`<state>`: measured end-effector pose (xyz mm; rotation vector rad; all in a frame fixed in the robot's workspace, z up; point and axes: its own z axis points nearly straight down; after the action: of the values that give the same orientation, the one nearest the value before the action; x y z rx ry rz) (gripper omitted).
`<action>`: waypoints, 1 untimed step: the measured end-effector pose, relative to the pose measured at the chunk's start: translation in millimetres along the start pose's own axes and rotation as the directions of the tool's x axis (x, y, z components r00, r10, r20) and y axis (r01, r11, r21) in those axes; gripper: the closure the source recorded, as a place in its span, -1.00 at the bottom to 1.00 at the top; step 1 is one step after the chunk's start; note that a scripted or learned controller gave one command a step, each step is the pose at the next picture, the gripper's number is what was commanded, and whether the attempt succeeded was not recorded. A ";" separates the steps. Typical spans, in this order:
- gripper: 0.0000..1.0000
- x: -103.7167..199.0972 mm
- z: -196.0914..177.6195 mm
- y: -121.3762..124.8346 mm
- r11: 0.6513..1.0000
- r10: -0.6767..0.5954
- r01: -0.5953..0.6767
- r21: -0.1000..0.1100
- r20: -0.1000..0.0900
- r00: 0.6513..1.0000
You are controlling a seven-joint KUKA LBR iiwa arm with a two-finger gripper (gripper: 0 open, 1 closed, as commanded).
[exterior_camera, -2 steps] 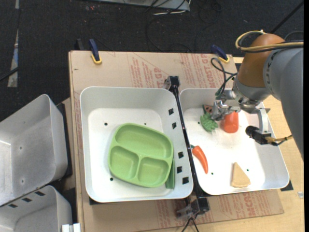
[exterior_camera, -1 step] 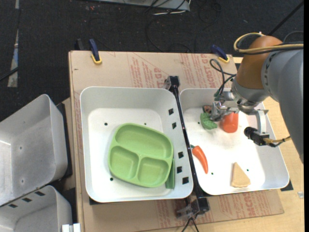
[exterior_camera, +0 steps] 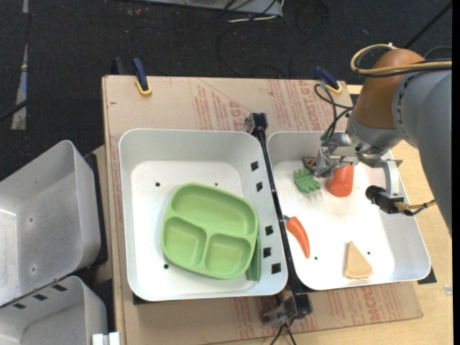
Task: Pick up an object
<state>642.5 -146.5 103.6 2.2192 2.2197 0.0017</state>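
I see my gripper (exterior_camera: 327,165) low in the right bin (exterior_camera: 413,261), just above the green broccoli toy (exterior_camera: 307,182) and beside an orange-red toy (exterior_camera: 341,180). I cannot tell its state. A red pepper (exterior_camera: 298,235) and a cheese wedge (exterior_camera: 356,261) lie nearer me.

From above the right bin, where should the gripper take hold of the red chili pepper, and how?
Grip the red chili pepper across its thick middle, coming straight down from above. It lies flat and slanted, close to the divider, so the fingers should close across its narrow width, not along its length.
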 end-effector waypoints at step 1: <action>1.00 6.6 -45.3 -0.7 1.000 -0.003 0.003 -0.003 0.000 1.000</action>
<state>641.7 -139.8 148.9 2.2148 2.2216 0.0049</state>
